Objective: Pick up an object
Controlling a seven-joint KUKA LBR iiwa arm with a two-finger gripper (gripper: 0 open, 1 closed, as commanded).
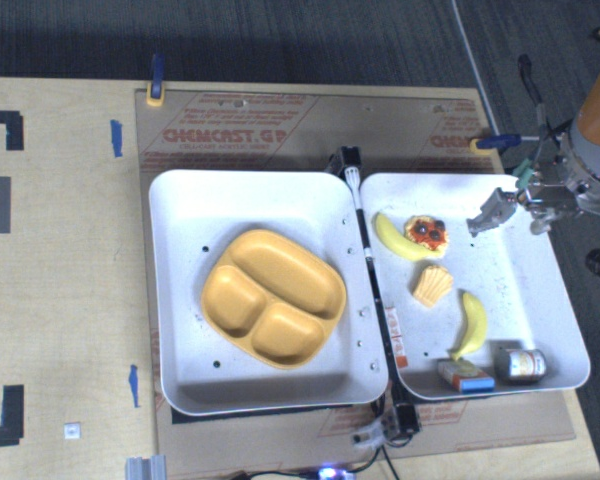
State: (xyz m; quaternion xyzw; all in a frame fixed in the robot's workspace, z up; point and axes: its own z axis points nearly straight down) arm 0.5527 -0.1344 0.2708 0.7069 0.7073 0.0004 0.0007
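Near rim of right bin (540,386): small box (464,376), can (523,365), banana (469,323). Gripper (492,215) hangs above bin's far side, nothing grasped; finger state, you cannot tell. Step: approach. Next, you pick a target, descend squarely.

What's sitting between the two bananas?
A ridged yellow snack lies between the upper banana and the lower banana, seen in the camera view.

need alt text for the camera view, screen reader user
The grey arm's claw hovers over the upper right of the right bin, holding nothing. That bin contains two bananas, a small pizza toy, a ridged shell-shaped piece, a small box and a can. The left bin holds a yellow divided tray.
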